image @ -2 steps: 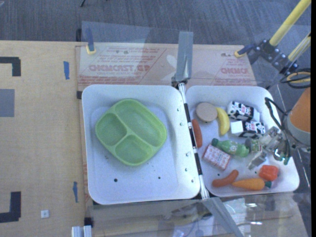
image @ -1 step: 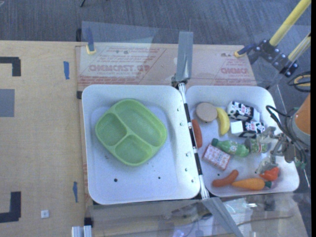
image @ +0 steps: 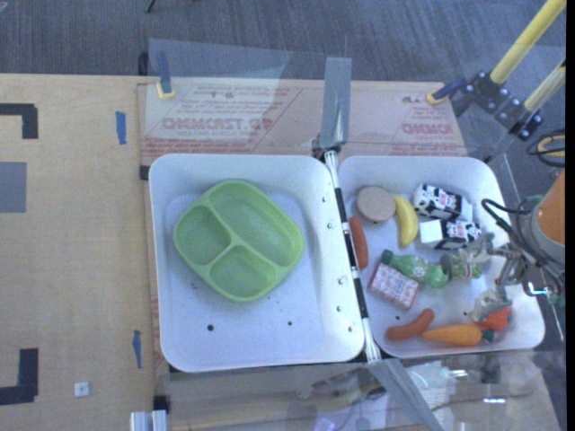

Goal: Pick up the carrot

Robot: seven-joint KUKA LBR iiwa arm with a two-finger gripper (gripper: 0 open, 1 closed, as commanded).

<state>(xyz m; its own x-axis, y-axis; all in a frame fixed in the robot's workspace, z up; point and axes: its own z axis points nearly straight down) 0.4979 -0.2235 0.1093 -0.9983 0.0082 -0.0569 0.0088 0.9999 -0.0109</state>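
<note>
The carrot (image: 454,335), orange with a green tip at its right end, lies flat near the front edge of the right bin (image: 530,330). My gripper (image: 499,298) reaches in from the right and hangs over the bin's front right corner, just above and to the right of the carrot's green end. A small red-orange piece (image: 497,316) shows right beneath it. The arm's orange band (image: 550,230) is at the frame's right edge. Wires and metal parts blur the gripper's tip.
An orange-red sausage (image: 410,324) lies just left of the carrot. Behind them are a red and white box (image: 393,285), a green bottle (image: 415,269), a banana (image: 406,220) and cow-print boxes (image: 437,201). A green divided plate (image: 238,238) sits in the left bin (image: 180,330).
</note>
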